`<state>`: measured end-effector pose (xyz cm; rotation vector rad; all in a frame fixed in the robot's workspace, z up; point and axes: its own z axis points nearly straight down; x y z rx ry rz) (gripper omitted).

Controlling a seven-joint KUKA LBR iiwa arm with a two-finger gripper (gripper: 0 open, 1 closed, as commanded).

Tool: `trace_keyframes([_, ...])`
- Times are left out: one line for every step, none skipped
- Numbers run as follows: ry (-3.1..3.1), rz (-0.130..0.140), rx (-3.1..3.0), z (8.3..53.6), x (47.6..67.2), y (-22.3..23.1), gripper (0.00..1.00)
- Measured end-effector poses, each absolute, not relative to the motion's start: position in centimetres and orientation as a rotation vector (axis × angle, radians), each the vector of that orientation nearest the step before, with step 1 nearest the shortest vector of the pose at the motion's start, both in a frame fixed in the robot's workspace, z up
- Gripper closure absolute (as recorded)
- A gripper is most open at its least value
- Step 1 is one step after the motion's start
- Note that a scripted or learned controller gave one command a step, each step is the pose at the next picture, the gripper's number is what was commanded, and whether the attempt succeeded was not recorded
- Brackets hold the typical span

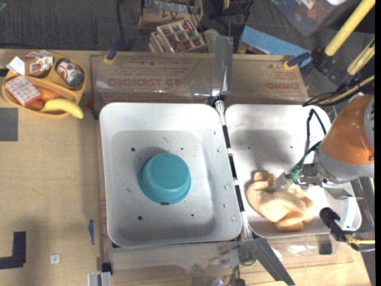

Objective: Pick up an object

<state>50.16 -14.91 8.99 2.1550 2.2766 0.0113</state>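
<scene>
A teal bowl [165,177] lies upside down in the middle of the left bin [119,130]. Several tan, bread-like pieces [278,202] are heaped at the front of the right bin [262,124]. The arm comes in from the right, its orange band [353,140] over the bin's right rim. My gripper [281,182] is down at the top of the tan heap, its dark fingertips touching or just above the pieces. The wrist hides how the fingers stand.
A yellow tray [15,97] with a banana [63,106] and small food items sits at the far left of the bench. Cardboard panels line the back of both bins. A metal divider [226,154] separates the bins.
</scene>
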Motion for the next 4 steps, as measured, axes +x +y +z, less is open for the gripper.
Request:
trace_keyframes([2.275,0.016,2.151,10.1,50.3,-14.9,1.00])
trace_keyframes([2.275,0.015,2.152,10.1,50.3,-14.9,0.00])
trace_keyframes([2.235,0.010,2.199,8.9,51.8,-20.6,0.00])
trace_keyframes([2.339,0.009,2.079,9.0,56.4,-16.3,0.00])
